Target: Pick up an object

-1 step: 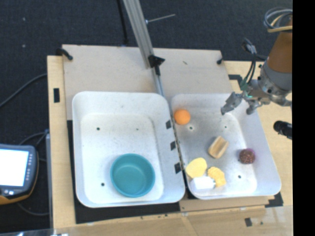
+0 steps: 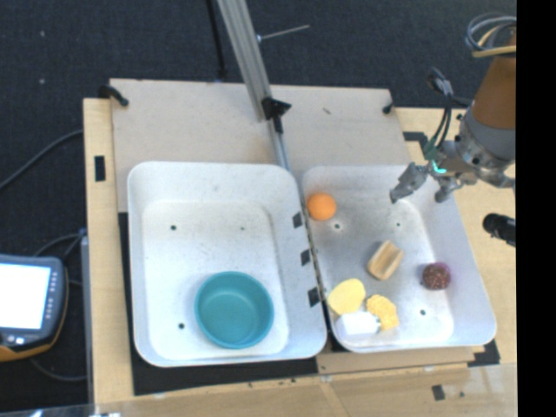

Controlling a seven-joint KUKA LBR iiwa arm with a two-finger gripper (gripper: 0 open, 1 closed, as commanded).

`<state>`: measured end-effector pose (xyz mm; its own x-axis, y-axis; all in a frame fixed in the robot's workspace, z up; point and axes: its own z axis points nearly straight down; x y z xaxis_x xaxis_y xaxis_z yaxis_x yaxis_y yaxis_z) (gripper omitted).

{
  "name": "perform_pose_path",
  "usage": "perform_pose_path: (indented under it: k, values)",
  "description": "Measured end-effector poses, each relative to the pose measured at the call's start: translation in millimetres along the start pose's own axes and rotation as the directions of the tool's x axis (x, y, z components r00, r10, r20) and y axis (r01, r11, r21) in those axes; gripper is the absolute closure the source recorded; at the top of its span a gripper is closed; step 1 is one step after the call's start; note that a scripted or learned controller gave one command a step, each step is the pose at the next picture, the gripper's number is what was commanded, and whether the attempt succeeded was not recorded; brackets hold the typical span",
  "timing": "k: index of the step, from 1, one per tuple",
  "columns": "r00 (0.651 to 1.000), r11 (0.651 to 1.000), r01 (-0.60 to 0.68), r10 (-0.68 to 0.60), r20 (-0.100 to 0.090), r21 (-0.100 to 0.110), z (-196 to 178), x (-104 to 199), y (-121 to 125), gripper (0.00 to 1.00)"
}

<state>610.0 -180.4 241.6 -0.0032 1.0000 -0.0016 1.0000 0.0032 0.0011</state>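
Camera view, arm (image 2: 493,111) above right bin (image 2: 460,233), jaws spread

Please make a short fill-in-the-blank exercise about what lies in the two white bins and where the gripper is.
1. The teal bowl sits in the ____ bin.
2. The orange ball lies in the right bin, near its ____ left corner.
3. The gripper hangs with its fingers ____ over the right bin's far edge.
4. The white block touches the ____ piece at the near edge.

Missing words: left; far; open; yellow
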Motion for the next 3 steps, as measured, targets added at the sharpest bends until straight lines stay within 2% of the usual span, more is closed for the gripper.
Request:
perform_pose_path:
  k: [1, 3]
  values:
    - [1.0, 1.0, -0.003, 0.003, -0.001, 0.006, 63, 0, -3, 0.0]
    - [1.0, 1.0, -0.005, 0.005, 0.0, 0.003, 143, 1, -5, 0.0]
